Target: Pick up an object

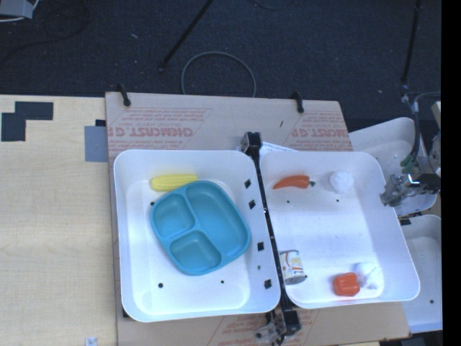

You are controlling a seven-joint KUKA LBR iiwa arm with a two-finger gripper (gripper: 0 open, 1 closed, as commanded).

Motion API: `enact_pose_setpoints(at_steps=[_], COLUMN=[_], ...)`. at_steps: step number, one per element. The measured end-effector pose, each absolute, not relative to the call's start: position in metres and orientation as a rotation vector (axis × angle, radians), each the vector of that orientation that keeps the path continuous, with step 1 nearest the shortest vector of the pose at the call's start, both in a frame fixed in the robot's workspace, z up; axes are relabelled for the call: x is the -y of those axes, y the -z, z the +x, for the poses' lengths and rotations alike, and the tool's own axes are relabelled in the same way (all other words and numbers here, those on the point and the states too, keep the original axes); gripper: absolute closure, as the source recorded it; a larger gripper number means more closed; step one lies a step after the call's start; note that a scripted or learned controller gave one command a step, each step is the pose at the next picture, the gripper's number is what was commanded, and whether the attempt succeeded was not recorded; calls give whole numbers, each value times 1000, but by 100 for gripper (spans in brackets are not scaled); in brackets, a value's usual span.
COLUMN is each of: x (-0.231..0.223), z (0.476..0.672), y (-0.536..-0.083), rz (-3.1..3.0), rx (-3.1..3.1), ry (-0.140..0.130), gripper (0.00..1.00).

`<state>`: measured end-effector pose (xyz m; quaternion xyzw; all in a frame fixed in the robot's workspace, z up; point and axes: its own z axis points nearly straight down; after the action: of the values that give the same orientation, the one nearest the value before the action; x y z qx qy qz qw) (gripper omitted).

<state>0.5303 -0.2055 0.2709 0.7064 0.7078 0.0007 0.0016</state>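
Lying sideways in right bin (389,215), labelled can (292,267), print unreadable

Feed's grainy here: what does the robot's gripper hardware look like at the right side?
The gripper is a small, pale grey, metallic piece with a darker block behind it. Thin dark cables loop up from it. It is too small and blurred to make out markings.

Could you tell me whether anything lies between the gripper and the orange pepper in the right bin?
Yes, one thing: the small white object sits between the gripper at the right bin's edge and the orange pepper.
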Motion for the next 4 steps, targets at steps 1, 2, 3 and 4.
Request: enact_pose_setpoints(at_steps=[1,2,3,4], x=[160,115,65,20], z=[522,529,538,536], y=[-263,-250,-248,-248], rz=[2222,2221,2219,2221], rx=[-2227,-2228,-2229,-2229], ry=[2,1,2,2], gripper=[100,100,100,100])
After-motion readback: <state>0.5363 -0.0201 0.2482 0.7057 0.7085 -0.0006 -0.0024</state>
